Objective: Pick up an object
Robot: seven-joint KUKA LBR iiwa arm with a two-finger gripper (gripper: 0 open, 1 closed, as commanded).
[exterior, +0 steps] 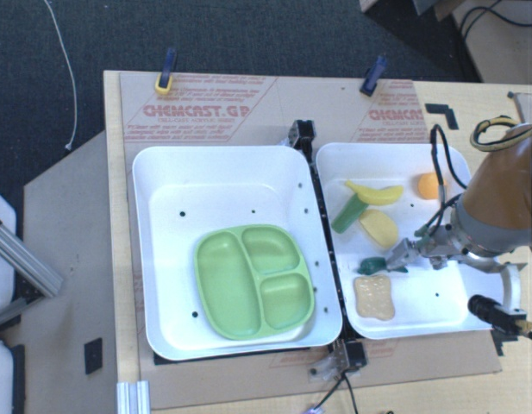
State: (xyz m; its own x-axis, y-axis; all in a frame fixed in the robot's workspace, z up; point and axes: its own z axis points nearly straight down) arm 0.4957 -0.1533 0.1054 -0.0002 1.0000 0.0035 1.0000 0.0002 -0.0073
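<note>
Nearest the tabletop's front edge, in the right bin, a beige bread-slice toy lies flat by the bin's front-left corner. Just behind it sits a small dark green object, touching or almost touching the gripper, whose tips point at it from the right. Whether the gripper is spread or closed cannot be told; nothing is visibly held between its fingers. The arm covers the bin's right side, reaching in over the right rim.

Further back, a yellow lemon-shaped piece lies just beyond the gripper, then a green pepper-like piece tilted toward the left wall, with a yellow banana touching its far end. An orange ball rests near the back right. Bare floor is open along the right bin's front, right of the bread.

The left bin holds a green divided plate toward its front, with clear floor behind it.
</note>
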